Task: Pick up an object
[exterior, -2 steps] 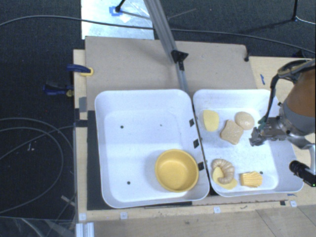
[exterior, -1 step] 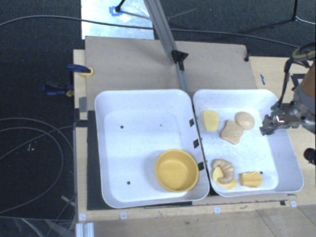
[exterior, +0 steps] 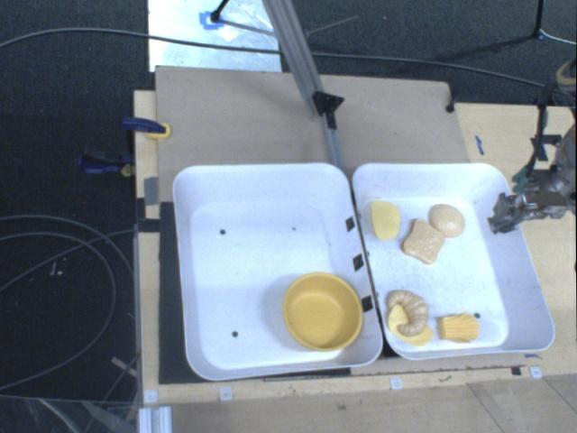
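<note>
The right bin (exterior: 505,269) holds several small food-like pieces: a pale yellow wedge (exterior: 385,219), a tan square biscuit (exterior: 424,241), a round beige bun (exterior: 445,219), a curled croissant shape (exterior: 408,314) and a ridged yellow block (exterior: 459,327). A yellow bowl (exterior: 323,310) sits in the left bin (exterior: 225,242) near its front right corner. My gripper (exterior: 505,216) hangs at the right bin's right rim, apart from all the pieces, with nothing seen in it.
A slanted grey pole (exterior: 302,52) with a black clamp crosses the brown board behind the bins. Blue and yellow clamps (exterior: 135,142) sit at the board's left edge. Cables lie on the dark floor to the left.
</note>
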